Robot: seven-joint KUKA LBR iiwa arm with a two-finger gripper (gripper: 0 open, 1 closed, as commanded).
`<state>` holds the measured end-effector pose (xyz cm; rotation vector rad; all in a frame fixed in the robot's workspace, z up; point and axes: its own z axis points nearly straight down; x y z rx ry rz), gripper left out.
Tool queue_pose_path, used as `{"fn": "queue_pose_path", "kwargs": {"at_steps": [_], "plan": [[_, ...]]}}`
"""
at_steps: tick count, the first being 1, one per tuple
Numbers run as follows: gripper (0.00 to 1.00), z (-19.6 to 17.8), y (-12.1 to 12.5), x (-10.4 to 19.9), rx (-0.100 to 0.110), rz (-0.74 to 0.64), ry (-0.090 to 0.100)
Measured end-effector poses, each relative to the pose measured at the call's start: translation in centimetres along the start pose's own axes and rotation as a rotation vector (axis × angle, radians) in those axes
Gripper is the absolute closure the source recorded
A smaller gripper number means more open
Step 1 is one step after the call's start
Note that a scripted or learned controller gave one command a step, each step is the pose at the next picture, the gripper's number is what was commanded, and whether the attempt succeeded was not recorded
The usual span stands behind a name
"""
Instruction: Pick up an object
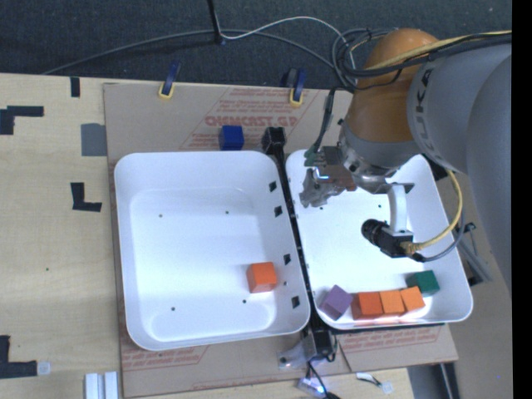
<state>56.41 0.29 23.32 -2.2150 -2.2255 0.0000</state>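
My gripper [317, 191] hangs over the upper left part of the right bin [349, 252], close to the divider between the bins, with no object visibly in it. Along that bin's near wall lie a purple block [336, 302], three orange blocks [389, 303] in a row and a green block [427, 283]. One orange cube [262, 277] sits alone in the left bin [166, 223], towards its near right corner. The grey arm with its orange band [391, 98] covers the right bin's far side.
A blue cube [232, 136] and a black fixture [273, 140] stand on the cardboard behind the bins. A black cylinder [382, 235] on a yellow cable hangs from the arm over the middle of the right bin. Black clips line the divider.
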Motion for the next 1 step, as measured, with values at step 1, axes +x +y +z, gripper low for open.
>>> {"fn": "queue_pose_path", "kwargs": {"at_steps": [1], "plan": [[1.00,-0.83,1.96,5.06,-0.001,0.000,0.000]]}}
